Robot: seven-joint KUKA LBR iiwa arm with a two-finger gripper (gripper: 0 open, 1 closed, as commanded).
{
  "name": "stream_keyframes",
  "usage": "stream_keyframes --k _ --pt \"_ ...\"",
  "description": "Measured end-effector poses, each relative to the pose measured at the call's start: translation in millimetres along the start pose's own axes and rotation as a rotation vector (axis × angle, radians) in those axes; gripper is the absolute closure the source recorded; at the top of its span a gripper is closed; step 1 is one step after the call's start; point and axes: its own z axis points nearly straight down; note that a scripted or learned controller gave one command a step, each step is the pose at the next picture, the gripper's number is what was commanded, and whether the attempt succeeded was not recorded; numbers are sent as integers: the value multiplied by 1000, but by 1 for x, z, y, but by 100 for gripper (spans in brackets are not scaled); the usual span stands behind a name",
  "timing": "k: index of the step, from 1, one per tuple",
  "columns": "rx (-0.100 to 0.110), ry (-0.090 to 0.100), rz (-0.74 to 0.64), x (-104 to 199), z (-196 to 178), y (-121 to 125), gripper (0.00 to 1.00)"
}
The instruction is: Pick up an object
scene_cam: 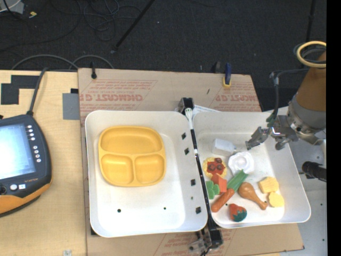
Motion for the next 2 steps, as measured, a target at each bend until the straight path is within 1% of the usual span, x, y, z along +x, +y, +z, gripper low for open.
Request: stream_keyframes --k 1,2 --pt "4 3 2 51 123 -40 0" --pt "0 -2 2 90 108 -78 0"
